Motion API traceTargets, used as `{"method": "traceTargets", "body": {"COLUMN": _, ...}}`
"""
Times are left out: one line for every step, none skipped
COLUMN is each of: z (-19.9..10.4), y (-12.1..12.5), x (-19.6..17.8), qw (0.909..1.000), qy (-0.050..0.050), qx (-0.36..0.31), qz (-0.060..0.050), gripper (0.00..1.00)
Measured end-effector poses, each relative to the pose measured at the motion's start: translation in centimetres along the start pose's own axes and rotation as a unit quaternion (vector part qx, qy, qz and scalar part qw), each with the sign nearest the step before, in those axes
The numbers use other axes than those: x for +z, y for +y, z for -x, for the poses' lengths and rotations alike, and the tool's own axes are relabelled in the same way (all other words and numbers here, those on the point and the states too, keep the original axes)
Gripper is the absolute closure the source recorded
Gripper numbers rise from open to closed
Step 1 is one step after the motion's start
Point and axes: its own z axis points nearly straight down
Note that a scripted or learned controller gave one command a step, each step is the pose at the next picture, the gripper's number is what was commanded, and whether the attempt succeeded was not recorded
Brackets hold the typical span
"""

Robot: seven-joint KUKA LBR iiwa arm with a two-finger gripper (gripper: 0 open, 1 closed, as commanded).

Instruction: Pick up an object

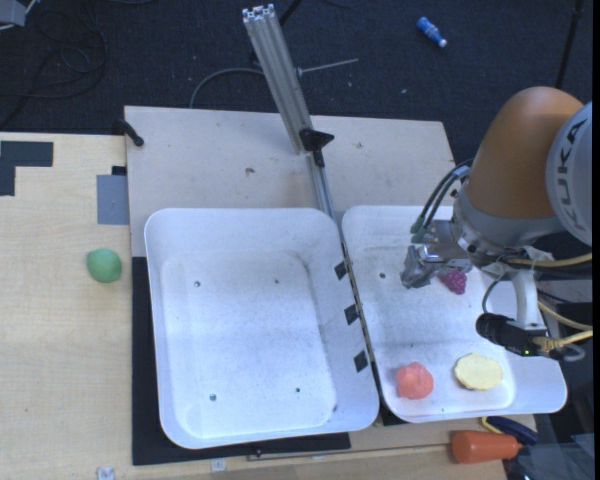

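I am reading left to right: a green ball is lying outside the left bin. In the right bin, I am positioning the gripper just beside a purple object; jaw state undeterminable. I am advising centring over it before closing. A red object and yellow object are lying nearer the front rim.
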Motion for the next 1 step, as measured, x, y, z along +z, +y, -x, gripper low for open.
{"method": "traceTargets", "body": {"z": -5.51, "y": -1.02, "x": 0.62, "qw": 1.0000, "qy": 0.000, "qx": 0.000, "qz": 0.000, "gripper": 1.00}}
